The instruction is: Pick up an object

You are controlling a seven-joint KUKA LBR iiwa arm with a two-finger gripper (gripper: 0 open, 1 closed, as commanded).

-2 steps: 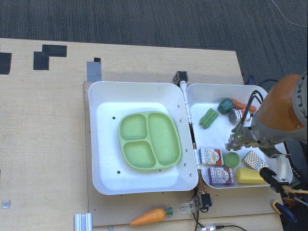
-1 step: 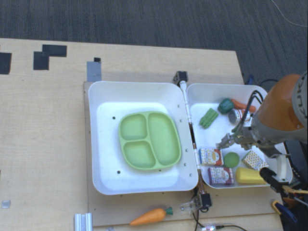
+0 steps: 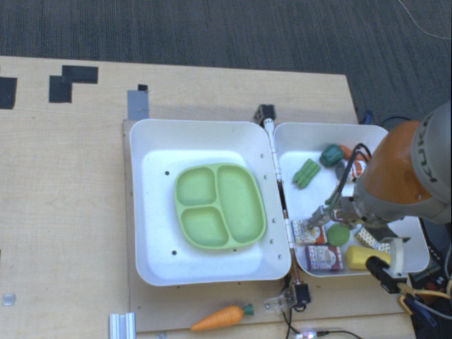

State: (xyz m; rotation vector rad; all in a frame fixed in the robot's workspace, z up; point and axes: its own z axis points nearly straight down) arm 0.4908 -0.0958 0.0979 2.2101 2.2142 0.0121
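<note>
My gripper hangs low over the front half of the right bin, under the arm's orange band. Just below it lie a round green ball and a small printed packet. A second red and white packet and a yellow item rest along the bin's front wall. Farther back in the same bin are a light green ridged piece, a dark green piece and an orange bit. The arm hides part of the bin's right side.
The left bin holds a light green divided plate. A toy carrot lies on the bench in front of the bins. A cable clip sits at the front between the bins, and a black fixture at the back.
</note>
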